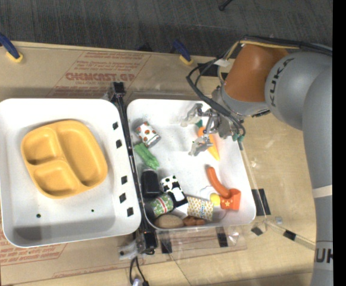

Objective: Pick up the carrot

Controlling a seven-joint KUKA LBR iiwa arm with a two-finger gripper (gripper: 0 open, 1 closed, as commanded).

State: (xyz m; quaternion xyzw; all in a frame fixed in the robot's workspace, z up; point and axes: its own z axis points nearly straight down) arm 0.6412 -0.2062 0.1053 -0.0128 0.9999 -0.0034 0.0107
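Observation:
The carrot (213, 148) is a short orange cone in the upper right part of the right bin (173, 115), close to its right wall, with its tip pointing toward the front. My gripper (195, 131) hovers right over it, reaching in from the right. Its two silver fingers (191, 114) stand spread apart, one toward the back and one toward the front, so it is open. The carrot lies under the gripper's body, just right of the fingertips, and part of it is hidden. I cannot see it clamped between the fingers.
The right bin also holds a small red-and-white can (147, 134), a green vegetable (146, 157), a black item (150, 183), a cow toy (174, 188), an orange sausage (218, 182) and a red box (231, 200). A yellow divided tray (62, 157) sits in the left bin (18, 219).

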